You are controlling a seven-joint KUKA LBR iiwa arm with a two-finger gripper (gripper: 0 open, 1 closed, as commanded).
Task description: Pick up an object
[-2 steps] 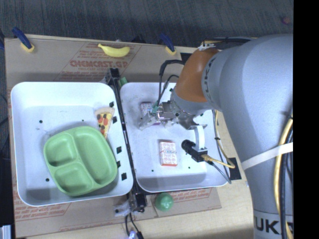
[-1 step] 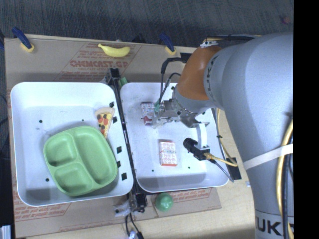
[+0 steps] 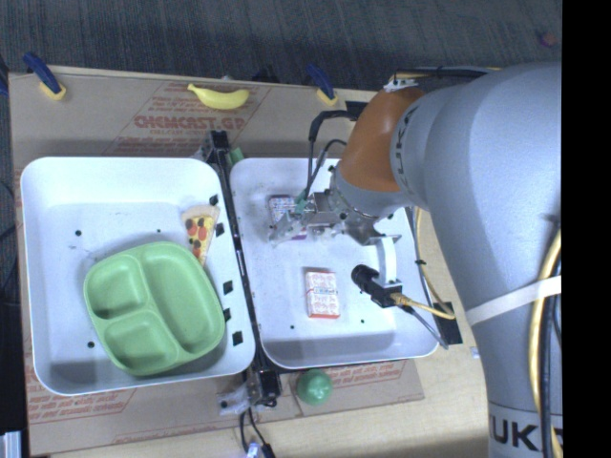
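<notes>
The gripper (image 3: pixel 286 219) hung low in the right bin (image 3: pixel 410 343), near its far-left corner; whether it gripped anything could not be told. A small red-and-white packet (image 3: pixel 322 293) lay flat mid-bin, apart from it

Robotics lab bench — clamped cardboard base (image 3: pixel 172 122), two white bins (image 3: pixel 57 189), grey KUKA arm (image 3: pixel 496 179), cabling.

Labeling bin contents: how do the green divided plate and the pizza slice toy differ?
The green divided plate is far larger than the pizza slice toy. The plate is plain green and rounded with three compartments; the slice is a yellow wedge with red spots. Both lie in the left bin, the slice just off the plate's upper right rim.
</notes>
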